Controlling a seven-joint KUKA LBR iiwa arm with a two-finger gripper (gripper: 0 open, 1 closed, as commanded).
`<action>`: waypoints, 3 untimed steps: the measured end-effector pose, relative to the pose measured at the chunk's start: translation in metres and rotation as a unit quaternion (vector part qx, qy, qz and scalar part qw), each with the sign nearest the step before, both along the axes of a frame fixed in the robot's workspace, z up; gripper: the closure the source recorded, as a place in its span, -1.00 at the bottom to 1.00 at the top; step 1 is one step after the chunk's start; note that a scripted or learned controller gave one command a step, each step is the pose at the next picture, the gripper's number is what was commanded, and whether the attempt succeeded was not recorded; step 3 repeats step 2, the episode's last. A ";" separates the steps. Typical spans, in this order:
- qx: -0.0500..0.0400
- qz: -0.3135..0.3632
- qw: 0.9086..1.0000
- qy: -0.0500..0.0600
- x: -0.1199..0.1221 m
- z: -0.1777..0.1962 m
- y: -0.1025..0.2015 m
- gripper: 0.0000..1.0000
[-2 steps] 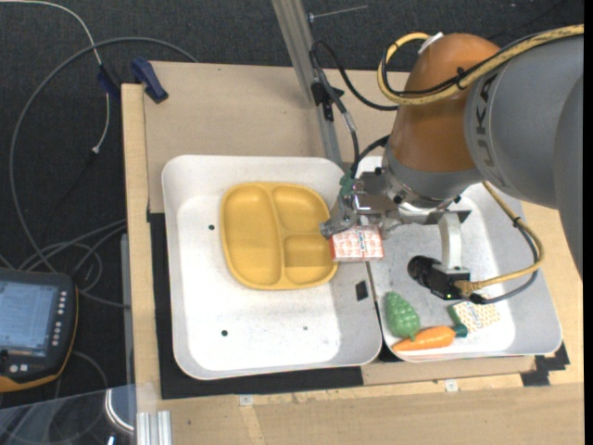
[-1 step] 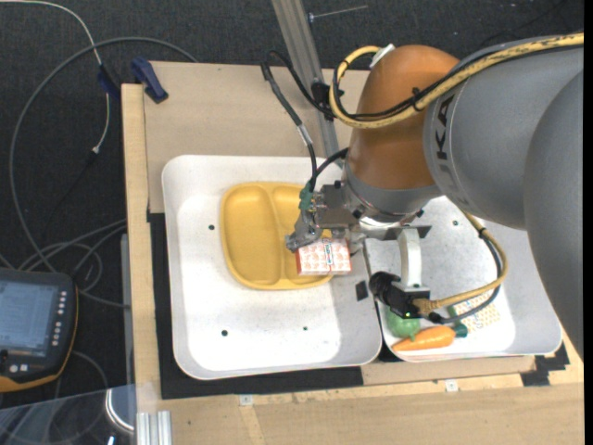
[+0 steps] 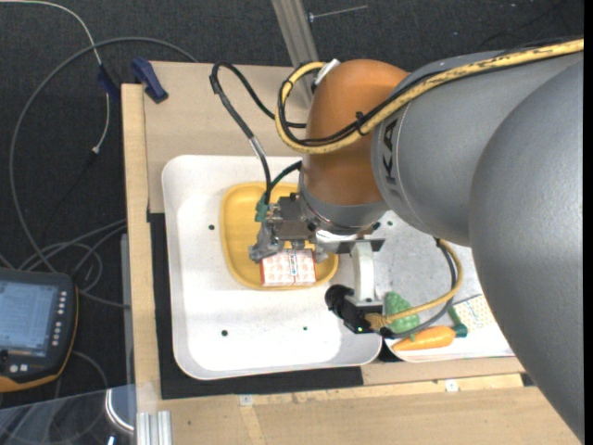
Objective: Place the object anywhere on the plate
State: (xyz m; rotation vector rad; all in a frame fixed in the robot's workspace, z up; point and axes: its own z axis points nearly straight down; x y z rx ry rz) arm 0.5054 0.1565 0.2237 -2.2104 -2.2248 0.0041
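Observation:
A yellow oval plate point(image 3: 239, 221) lies in the left white bin point(image 3: 199, 276), towards its right side. A small box with a red and white pattern point(image 3: 289, 270) rests at the plate's near right rim. My gripper point(image 3: 278, 244) hangs directly over the plate, its tip just above and touching or nearly touching the box's top left. The orange wrist band point(image 3: 347, 128) and the grey arm cover the plate's right part and much of the right bin. The gripper body hides how it meets the box.
In the right bin point(image 3: 417, 267), at its near edge, lie an orange carrot point(image 3: 428, 338), a green toy point(image 3: 398, 308) and a patterned card point(image 3: 477, 313). A black cable point(image 3: 243, 123) loops over the left bin's far side. A blue clamp point(image 3: 148, 80) sits at the bench's far left corner.

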 end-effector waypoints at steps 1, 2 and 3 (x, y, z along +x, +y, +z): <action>0.000 0.000 1.000 -0.002 -0.008 -0.004 0.055 1.00; -0.001 -0.002 1.000 -0.002 -0.007 -0.004 0.052 -1.00; -0.001 -0.002 1.000 -0.002 -0.007 -0.004 0.052 -1.00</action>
